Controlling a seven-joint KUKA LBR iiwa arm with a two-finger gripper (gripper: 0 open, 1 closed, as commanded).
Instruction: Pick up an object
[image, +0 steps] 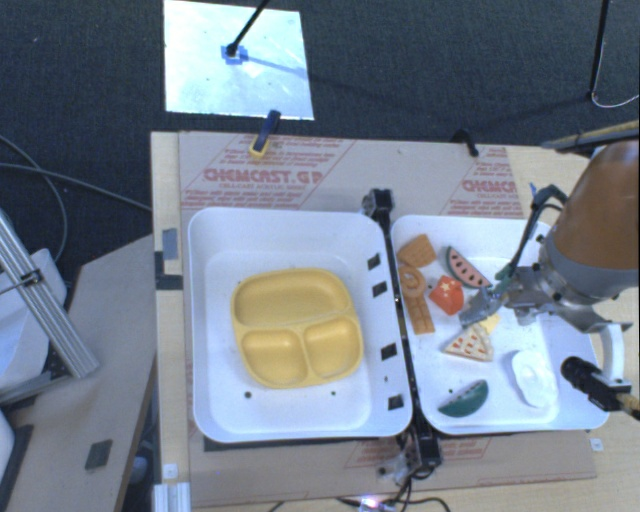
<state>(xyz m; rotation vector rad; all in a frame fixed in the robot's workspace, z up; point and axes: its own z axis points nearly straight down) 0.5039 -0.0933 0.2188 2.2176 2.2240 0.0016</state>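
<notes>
Your gripper hangs low over the right bin, just above the pizza slice; whether it is apart or together you cannot tell. At its nine o'clock sits the red strawberry, at twelve o'clock the watermelon slice. The yellow divided plate fills the left bin.

Arm cut off by right edge. Gripper blurry, tips too small to read; it overlaps a yellowish piece, shape unclear. Right bin far side hidden under arm.
</notes>
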